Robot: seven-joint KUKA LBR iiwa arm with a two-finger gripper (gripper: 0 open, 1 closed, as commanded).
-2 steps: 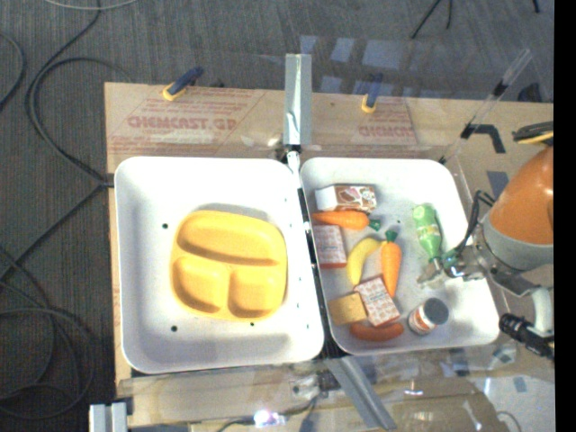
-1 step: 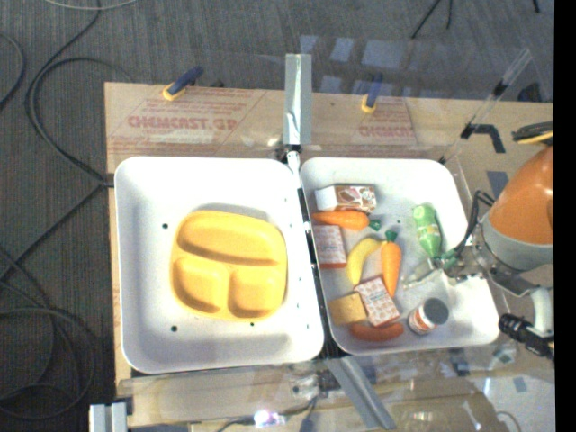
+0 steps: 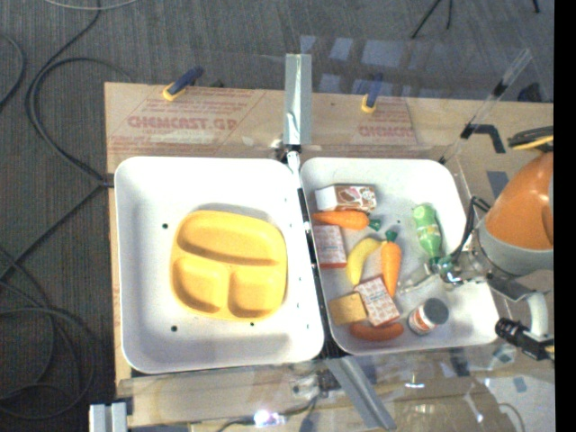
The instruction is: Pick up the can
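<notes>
Here the claw (image 3: pixel 447 271) hangs just above the can (image 3: pixel 428 315); its opening can't be told

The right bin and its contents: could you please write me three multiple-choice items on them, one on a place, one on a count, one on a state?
1. Where does the can sit in the right bin?
A. near corner by the arm
B. far left corner
C. dead centre

2. How many carrots are in that bin?
A. none
B. two
C. five

3. How does the green bottle rest?
A. standing upright
B. hanging over the rim
C. lying on its side

Answers: 1 A, the can lies at the bin's lower right, close to the arm. 2 B, one carrot lies flat, another carrot points away. 3 C, the bottle's length runs along the floor.
</notes>
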